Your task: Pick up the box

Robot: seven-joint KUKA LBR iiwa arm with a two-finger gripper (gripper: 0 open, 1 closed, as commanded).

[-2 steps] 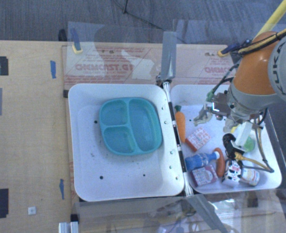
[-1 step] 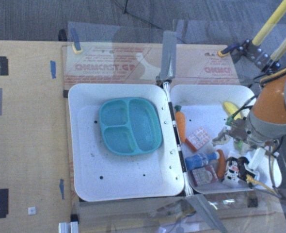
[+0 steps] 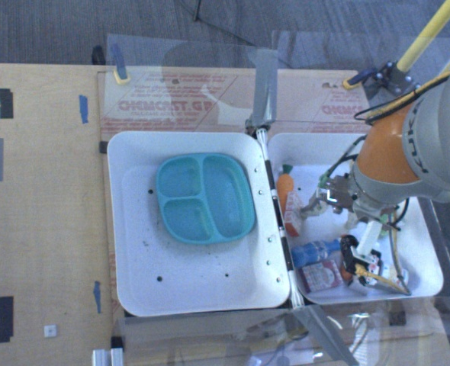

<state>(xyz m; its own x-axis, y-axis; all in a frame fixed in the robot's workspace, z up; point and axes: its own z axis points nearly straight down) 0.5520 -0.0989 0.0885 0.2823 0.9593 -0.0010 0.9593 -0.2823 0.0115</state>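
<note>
The box [image 3: 322,276], small and dull red with a pale face, lies flat near the front edge of the right bin [image 3: 423,274]. A blue packet [image 3: 313,252] touches its far side. My gripper [image 3: 322,196] hangs over the middle of the right bin, behind the box and apart from it. Its metal fingers [image 3: 310,208] stand open with nothing between them.
An orange carrot [image 3: 285,187] and a thin white and red packet [image 3: 290,221] lie along the right bin's left wall. The left bin [image 3: 133,265] holds a teal divided plate [image 3: 206,197]. My arm covers the right bin's back right part.
</note>
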